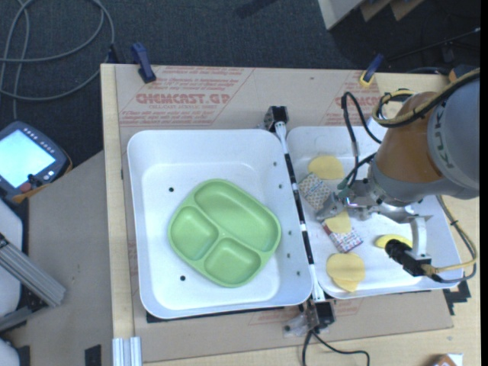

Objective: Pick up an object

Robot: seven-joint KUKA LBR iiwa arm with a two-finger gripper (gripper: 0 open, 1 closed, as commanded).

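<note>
My robotics lab bench, paper-masked board [229,90] clamped at its back edge, cables [53,44] on carpet (teach pendant [27,162] at left).

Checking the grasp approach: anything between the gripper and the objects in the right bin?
Nothing visible blocks it. The gripper is already down in the right bin, among the checkered packet, a second checkered packet and the yellow pieces. The arm's own wrist hides part of the bin floor, so that patch is unchecked.
</note>
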